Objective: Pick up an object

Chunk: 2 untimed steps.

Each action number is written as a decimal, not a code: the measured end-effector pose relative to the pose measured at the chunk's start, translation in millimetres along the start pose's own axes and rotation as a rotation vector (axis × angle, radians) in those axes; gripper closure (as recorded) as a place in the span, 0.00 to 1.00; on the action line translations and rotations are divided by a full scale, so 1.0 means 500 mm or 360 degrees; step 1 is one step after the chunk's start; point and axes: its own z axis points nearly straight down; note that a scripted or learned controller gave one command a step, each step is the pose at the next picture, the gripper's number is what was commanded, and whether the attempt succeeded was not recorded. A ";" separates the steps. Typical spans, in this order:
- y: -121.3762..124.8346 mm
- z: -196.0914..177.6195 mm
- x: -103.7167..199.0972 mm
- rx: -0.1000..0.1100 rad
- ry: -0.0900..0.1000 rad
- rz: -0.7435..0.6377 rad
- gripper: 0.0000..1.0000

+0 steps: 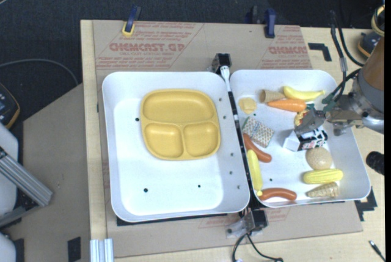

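You had the yellow divided plate (180, 122) lying in the left bin (122, 181). In the right bin (354, 163) the toy foods lay scattered: a hot dog (256, 149) and corn cob (253, 170) near the divider, a sausage (278, 195) at the near edge, a carrot (286, 105) and banana (300, 93) toward the far side. The tool (310, 126) sat low over the middle of the right bin, beside a small dark-and-white object (307, 142); whether its jaws were apart or gripping anything could not be told. A potato-like ball (319, 159) lay just beyond.
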 end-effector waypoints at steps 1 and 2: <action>-0.018 0.099 0.010 0.0012 0.0004 0.0001 0.00; -0.026 0.225 0.021 0.0015 0.0005 0.0001 0.00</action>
